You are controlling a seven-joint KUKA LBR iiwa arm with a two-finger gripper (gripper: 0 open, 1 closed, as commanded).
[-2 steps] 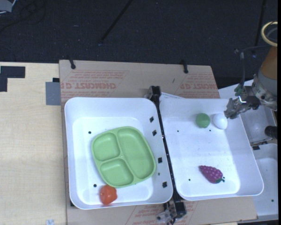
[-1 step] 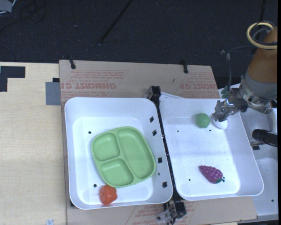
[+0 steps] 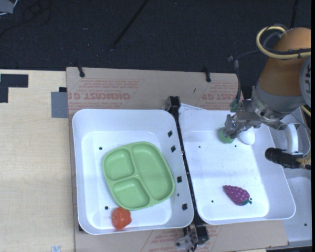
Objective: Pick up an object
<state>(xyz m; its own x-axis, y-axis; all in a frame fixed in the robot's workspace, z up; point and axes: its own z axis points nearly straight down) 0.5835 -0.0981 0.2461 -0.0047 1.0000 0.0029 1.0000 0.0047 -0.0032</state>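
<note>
Two shallow white bins sit side by side on the bench, the left bin (image 3: 89,140) and the right bin (image 3: 273,193), with a dark divider between them. Nearest the camera, in the left bin's front corner, lies a small orange-red object (image 3: 121,218), just touching or very close to the front edge of a green divided plate (image 3: 138,175) that has three compartments and lies flat across the middle of that bin. In the right bin, toward the front, a purple bunch of grapes (image 3: 236,194) lies by itself, well apart from the other things there. Farther back in the same bin, near its far right side, a small green object (image 3: 226,136) and a white egg-shaped object (image 3: 247,137) lie just beside each other. The gripper (image 3: 236,126) hangs directly over this pair, low and close to them, on the grey arm with its orange band (image 3: 286,72) reaching in from the right. Whether anything is held between its tips cannot be told from this angle.
</note>
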